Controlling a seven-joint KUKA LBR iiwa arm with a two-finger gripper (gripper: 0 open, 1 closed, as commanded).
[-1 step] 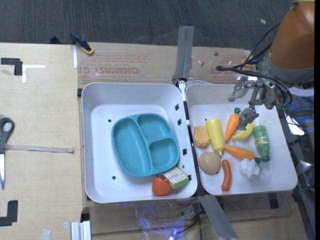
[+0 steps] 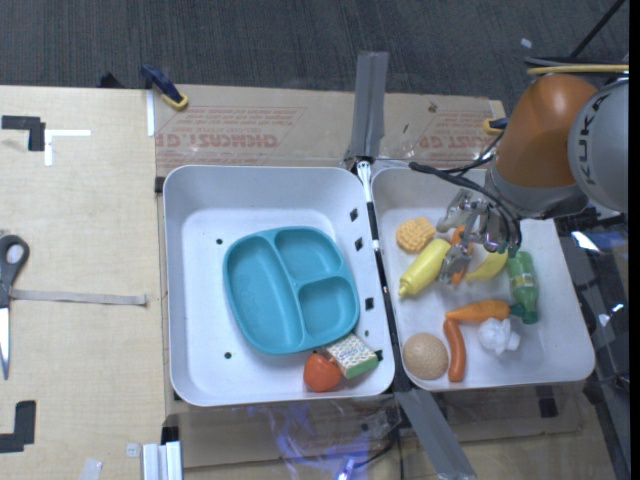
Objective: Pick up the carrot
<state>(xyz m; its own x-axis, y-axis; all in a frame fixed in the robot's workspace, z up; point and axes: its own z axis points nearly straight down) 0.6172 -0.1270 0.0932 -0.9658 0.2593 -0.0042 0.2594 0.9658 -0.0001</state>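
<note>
My tool (image 2: 468,240) hangs over the upper middle of the right bin (image 2: 572,360), among the yellow bottle (image 2: 424,267) and the banana (image 2: 489,265). Its opening I cannot tell; the view there is cluttered. The carrot (image 2: 478,311) lies in the same bin, below my tool toward the near edge, long axis roughly left to right, beside the white piece (image 2: 498,336) and apparently touching it.
</note>
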